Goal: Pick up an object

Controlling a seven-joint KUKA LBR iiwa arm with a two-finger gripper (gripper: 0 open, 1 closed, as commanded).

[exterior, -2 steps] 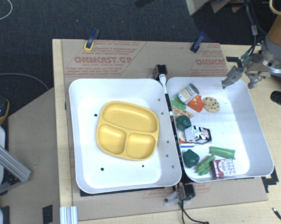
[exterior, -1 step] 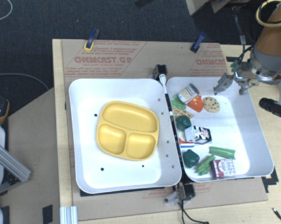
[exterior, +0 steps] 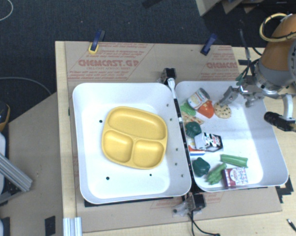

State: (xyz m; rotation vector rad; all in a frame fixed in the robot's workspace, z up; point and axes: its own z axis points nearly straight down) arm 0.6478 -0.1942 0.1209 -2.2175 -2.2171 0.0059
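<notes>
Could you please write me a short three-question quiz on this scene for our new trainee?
1. True or false: the yellow tray lies in the left bin.
2. Which lies nearest the pincer? A) cookie B) red carton C) green stick
3. Fill in: the toy foods lie in the ____ bin.

Key: 1 true; 2 A; 3 right.

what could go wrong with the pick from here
1. The gripper sits by the cookie and the can, which lie close together with a red piece between them, so it might nudge or grab two at once.
2. The toys crowd the right bin's left side, near the wall; a push could wedge them there.
</notes>
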